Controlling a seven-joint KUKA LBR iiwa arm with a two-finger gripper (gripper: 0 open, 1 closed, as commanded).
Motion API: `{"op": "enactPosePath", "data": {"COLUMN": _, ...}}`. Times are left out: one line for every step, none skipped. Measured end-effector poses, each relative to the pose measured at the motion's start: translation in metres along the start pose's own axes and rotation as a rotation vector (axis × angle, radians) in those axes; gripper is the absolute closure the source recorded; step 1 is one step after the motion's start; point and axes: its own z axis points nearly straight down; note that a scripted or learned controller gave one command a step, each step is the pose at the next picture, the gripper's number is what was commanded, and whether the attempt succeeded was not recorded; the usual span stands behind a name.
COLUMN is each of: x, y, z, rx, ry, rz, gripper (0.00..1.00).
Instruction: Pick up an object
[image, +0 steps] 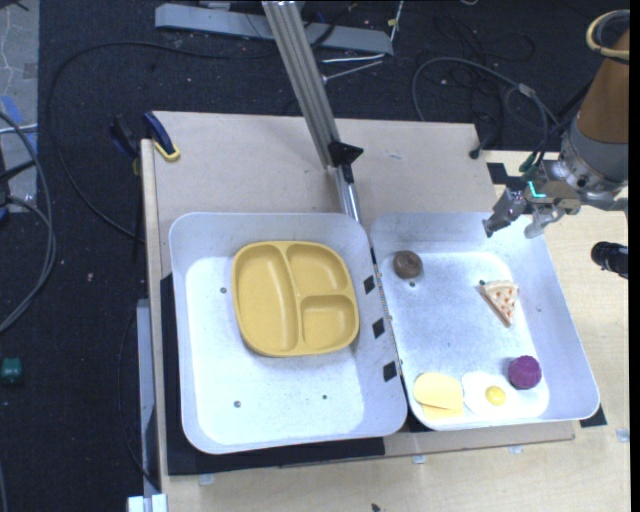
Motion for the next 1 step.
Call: {"op": "enactPosePath", "data": {"x": 0.0001, "y": 0.0009, "z": -0.0020, "rx": -0.004, "ry": -0.001, "rz": -0.001, "gripper": 0.00}}
